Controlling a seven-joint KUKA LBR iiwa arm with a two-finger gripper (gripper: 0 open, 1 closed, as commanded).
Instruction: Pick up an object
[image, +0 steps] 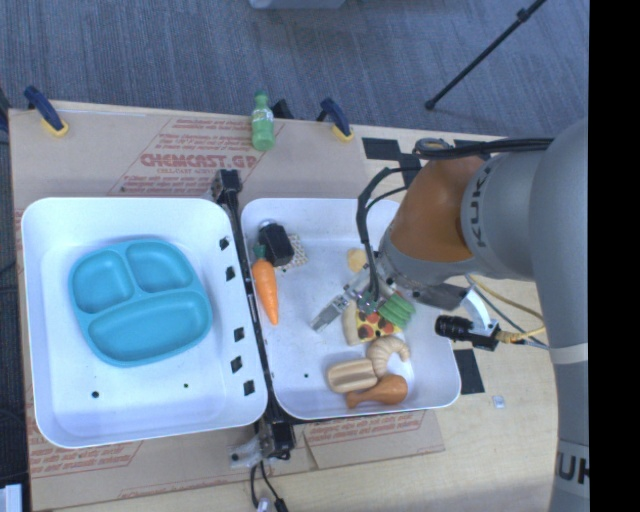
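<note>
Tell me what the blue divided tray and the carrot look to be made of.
Blue divided tray: probably moulded plastic, matte to slightly satin; one even blue with soft rounded compartment edges.
Carrot: likely a plastic or rubber toy; flat uniform orange with a smooth surface. Which of the two cannot be told from this view.
</note>
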